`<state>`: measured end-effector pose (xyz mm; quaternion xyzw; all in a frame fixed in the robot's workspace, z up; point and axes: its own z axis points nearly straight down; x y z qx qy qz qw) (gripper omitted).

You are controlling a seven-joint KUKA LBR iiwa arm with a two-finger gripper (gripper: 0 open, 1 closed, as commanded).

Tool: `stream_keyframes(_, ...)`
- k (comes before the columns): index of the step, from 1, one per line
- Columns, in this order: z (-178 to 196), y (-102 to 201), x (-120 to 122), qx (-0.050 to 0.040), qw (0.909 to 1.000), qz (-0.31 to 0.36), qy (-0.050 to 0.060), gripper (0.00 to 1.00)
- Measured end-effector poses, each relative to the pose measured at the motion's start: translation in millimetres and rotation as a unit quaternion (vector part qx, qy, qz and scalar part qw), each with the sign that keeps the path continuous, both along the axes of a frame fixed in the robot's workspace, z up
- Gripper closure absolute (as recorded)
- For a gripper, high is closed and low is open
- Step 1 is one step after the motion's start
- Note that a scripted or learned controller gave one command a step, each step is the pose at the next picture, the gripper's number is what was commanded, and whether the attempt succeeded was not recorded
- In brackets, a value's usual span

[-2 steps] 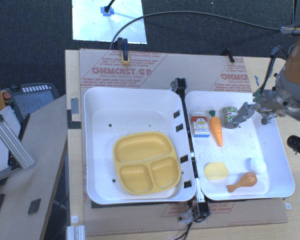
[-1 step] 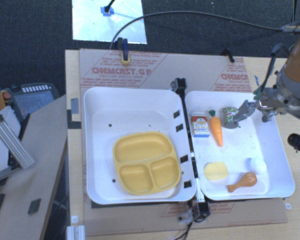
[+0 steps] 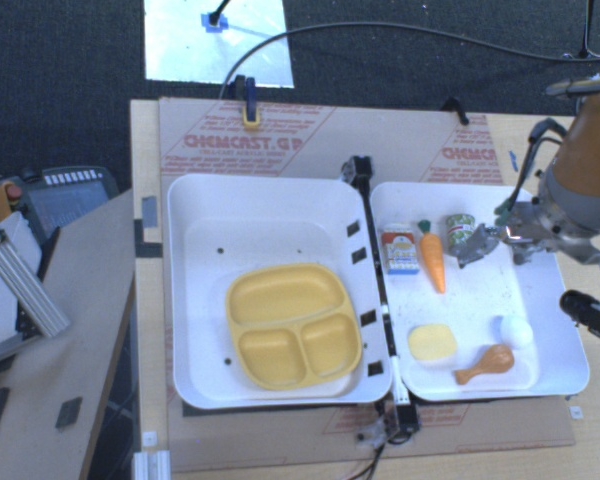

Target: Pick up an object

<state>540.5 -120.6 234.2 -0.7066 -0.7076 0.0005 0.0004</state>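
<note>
The right bin (image 3: 550,368) holds several toy foods. An orange carrot (image 3: 434,261) lies next to a small red and white carton (image 3: 400,249). A green can (image 3: 458,228) stands just right of the carrot's top. My gripper (image 3: 476,245) hangs low over the bin, right against the can's lower right side, a little right of the carrot. A flat yellow disc (image 3: 432,343), a white egg (image 3: 515,330) and a brown drumstick (image 3: 486,363) lie nearer the front. Nothing is seen held in the gripper.
A yellow divided plate (image 3: 293,323) sits in the left bin (image 3: 195,268). A black divider (image 3: 372,268) with clips runs between the bins. The grey arm (image 3: 580,198) with its orange band comes in over the right bin's right wall.
</note>
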Motion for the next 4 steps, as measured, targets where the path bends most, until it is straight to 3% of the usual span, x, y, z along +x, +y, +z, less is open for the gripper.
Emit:
stream_keyframes(2,-124,3,4,0.0003,1.0,0.0,0.0,0.0)
stream_keyframes(3,-111,3,5,-0.0001,1.0,0.0,-0.002,1.0)
stream_keyframes(4,-67,1,4,-0.0006,1.0,0.001,-0.004,1.0)
